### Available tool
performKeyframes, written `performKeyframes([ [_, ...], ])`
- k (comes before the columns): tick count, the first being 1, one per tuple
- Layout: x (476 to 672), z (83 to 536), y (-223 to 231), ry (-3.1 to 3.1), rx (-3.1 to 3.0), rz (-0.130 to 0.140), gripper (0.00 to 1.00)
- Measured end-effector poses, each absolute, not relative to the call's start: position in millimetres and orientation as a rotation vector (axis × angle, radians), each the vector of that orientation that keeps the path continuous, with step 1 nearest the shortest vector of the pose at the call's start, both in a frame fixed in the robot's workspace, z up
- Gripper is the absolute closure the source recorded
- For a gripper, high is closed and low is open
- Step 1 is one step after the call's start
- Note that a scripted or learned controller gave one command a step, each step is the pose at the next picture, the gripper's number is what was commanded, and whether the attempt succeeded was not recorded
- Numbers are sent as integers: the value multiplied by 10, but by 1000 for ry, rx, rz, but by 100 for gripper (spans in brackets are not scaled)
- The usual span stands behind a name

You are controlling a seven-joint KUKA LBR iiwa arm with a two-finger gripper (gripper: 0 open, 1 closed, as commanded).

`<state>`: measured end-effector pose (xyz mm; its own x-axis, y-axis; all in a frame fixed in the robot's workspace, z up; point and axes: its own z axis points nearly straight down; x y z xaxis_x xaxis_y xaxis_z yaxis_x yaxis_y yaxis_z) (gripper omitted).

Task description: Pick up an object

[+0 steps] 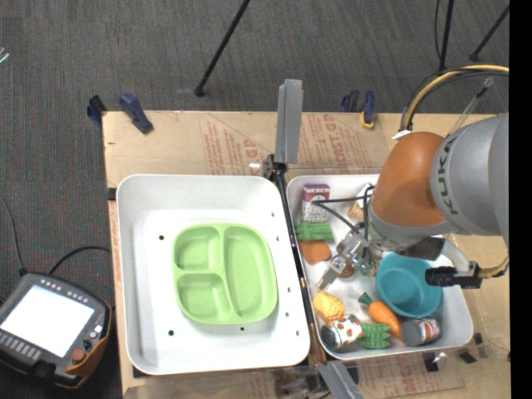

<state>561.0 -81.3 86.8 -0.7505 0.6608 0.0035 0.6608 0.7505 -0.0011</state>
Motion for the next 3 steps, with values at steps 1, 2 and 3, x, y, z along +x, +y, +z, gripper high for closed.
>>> performKeyframes([
  [1,6100,877,-839,-2930,-1135,-1,0],
  [2,5278,863,-957,-2820,-1376,2,0],
  [3,6142,876,-948,-2971,-1022,-1,0],
])
